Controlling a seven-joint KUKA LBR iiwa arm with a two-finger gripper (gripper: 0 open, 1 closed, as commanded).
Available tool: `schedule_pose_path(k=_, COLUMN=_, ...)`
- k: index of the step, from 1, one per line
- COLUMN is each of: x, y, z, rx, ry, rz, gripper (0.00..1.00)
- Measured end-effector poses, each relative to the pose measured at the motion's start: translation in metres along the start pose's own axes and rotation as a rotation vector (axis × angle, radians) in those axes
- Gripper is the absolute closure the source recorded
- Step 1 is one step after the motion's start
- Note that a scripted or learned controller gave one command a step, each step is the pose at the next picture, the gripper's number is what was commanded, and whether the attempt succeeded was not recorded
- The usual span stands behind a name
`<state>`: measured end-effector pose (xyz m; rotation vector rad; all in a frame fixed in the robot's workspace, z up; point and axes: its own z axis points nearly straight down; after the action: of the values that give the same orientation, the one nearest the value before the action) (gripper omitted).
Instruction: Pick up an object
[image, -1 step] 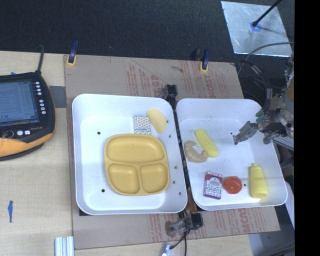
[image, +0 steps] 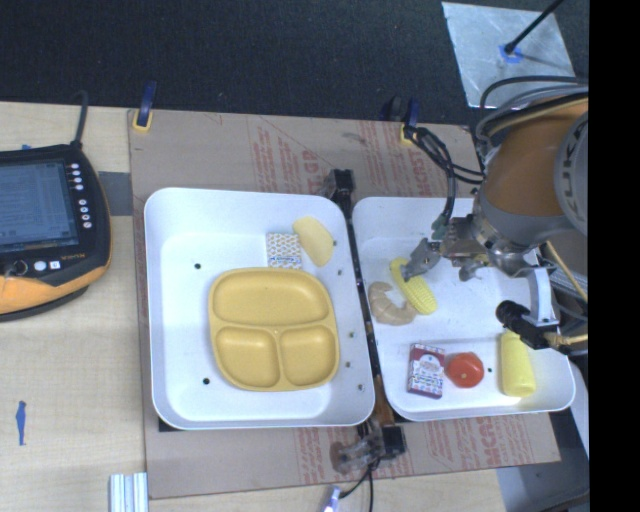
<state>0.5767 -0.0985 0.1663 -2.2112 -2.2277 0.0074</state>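
With its finger state impossible to tell, the end effector (image: 425, 257) risks nudging the corn cob (image: 414, 288) into the croissant (image: 388, 304) instead of gripping it

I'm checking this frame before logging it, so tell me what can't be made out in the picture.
- Gripper: seen from above, over the corn cob in the right bin; its wrist hides whether the fingers are open or touch the cob.
- Arm: cut off by the right edge.
- Red packet: print too small to read.
- Tablet: cut off by the left edge, screen text illegible.
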Motion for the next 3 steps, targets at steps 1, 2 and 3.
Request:
schedule_pose_path(k=1, x=-0.004, y=0.026, z=0.075, rx=0.001, ry=0.000, rz=-0.001, gripper=0.00)
schedule_pose_path(k=2, x=-0.019, y=0.042, z=0.074, rx=-0.003, ry=0.001, rz=0.004, gripper=0.00)
schedule_pose_path(k=3, x=0.002, y=0.047, z=0.074, rx=-0.004, ry=-0.001, rz=-0.001, gripper=0.00)
